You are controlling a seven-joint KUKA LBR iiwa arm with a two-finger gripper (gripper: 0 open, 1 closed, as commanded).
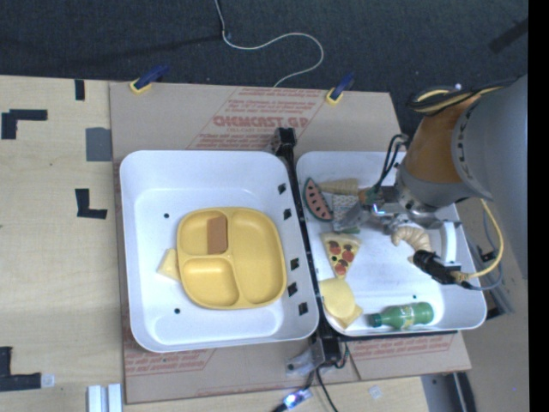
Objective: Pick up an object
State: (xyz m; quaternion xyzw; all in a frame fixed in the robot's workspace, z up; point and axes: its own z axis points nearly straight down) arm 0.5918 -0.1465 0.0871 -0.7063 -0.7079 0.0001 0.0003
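My gripper point(350, 215) is low in the right bin point(459, 316), near its far left corner. It sits just right of a watermelon slice point(316, 199) and above a pizza slice point(341, 253). A tan wedge point(340, 186) lies just beyond it. A croissant point(410, 234) lies under the wrist, to the gripper's right. At the bin's near side are a yellow cheese piece point(340, 301) and a green bottle point(401, 317) on its side. I see nothing clearly held.
The left bin point(146, 316) holds a yellow divided plate point(249, 269) with a brown piece point(217, 233) in its far compartment. A pale yellow wedge point(167, 264) sticks out from under the plate's left edge. Black clips line the divider between the bins.
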